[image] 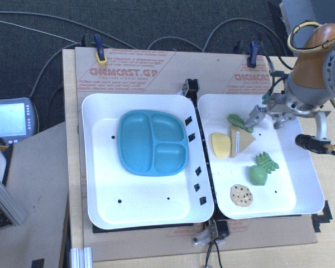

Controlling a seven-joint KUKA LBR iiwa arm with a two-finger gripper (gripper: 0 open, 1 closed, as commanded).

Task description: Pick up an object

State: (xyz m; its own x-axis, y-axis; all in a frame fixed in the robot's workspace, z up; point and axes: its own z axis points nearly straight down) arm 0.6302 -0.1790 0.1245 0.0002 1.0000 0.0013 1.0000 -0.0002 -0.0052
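- Hovering over the far part of the right bin (301,197), the tool (268,115) sits at the end of the grey arm (312,66), which enters from the right
- Tool state: cannot be determined from this view; nothing is visibly held
- Nearest candidate: the green pod-shaped item (238,121), lying just to the left of the tool, toward the divider between the bins
- Long axis of the green pod-shaped item: runs diagonally, from the far left down toward the near right, with its near end touching or overlapping the tan wedge (244,140)
- Judgement: a short move leftward and down would bring the tool over it; the jaws should close across the diagonal, not along it
- Appearance: slim, elongated, dark green, smooth-looking; likely a light toy food piece
- Other items in the right bin: a yellow piece (221,144) beside the wedge, a green leafy fruit (261,169) and a cookie (241,195) nearer the camera
- The left bin (100,166) holds a blue divided tray (153,142), well apart from the tool
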